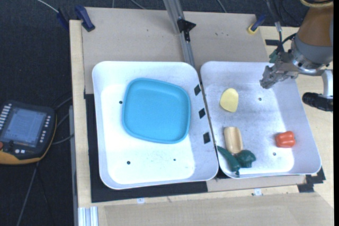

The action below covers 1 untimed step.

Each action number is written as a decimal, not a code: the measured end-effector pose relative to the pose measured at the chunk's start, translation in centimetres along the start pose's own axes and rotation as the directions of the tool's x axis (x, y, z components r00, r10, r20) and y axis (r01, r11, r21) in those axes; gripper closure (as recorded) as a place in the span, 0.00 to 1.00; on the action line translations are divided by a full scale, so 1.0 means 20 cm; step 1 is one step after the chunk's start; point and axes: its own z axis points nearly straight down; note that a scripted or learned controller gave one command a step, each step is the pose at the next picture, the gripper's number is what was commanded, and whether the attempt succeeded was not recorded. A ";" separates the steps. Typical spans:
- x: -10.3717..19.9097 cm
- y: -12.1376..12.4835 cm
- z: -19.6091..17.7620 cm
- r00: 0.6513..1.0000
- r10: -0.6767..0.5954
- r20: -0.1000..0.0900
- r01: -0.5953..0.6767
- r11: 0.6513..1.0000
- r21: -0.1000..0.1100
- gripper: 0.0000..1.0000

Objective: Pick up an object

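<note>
The claw (pixel 269 80) hangs over the far right part of the right bin (pixel 296 168), and nothing is seen inside it. I cannot tell if it is open or closed, because it is too small and blurry. No toy has been picked up yet. The yellow piece (pixel 229 100) lies near the middle of this bin, a little to the left of the claw. The tan block (pixel 233 138) and the green toy (pixel 238 159) sit at the near edge, touching. The red toy (pixel 285 139) is near the right side. The left bin (pixel 106 166) holds a blue plate (pixel 157 110). I think the grabbing is all still left to do.
</note>
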 end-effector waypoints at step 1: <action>0.04 0.02 -0.29 1.000 -0.001 0.000 0.001 1.000 -0.001 1.00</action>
